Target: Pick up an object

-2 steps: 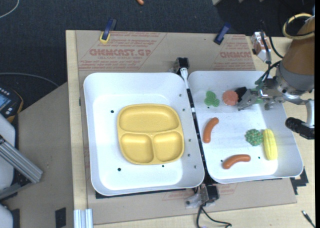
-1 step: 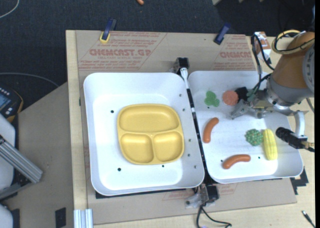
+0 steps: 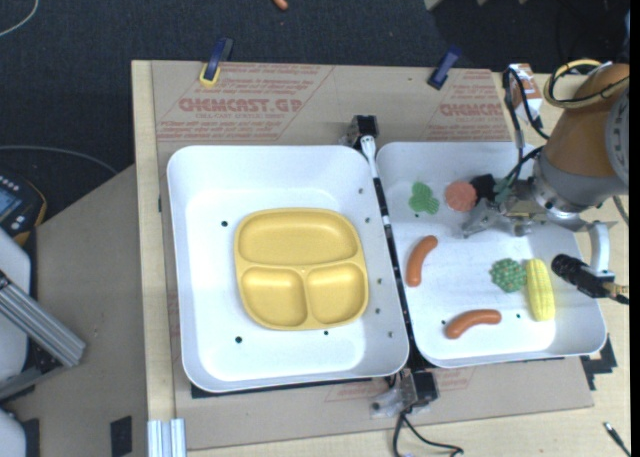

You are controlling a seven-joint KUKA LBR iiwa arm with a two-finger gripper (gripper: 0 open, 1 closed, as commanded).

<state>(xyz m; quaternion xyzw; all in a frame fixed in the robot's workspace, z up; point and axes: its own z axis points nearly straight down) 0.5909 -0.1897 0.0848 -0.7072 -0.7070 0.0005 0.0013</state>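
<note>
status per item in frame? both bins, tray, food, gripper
Left bin: holds the yellow tray.
Yellow tray: flat, right side up.
Right bin: holds the toy food.
Two sausages: lying loose, apart.
Corn cob: lying against a broccoli piece.
Green piece: loose, near the divider.
Pinkish-red piece: beside the gripper.
Gripper: low over the right bin; grasp unclear.

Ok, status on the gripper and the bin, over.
Gripper low in right bin, beside pinkish-red piece. Nothing seen held. Green piece close by.
</note>
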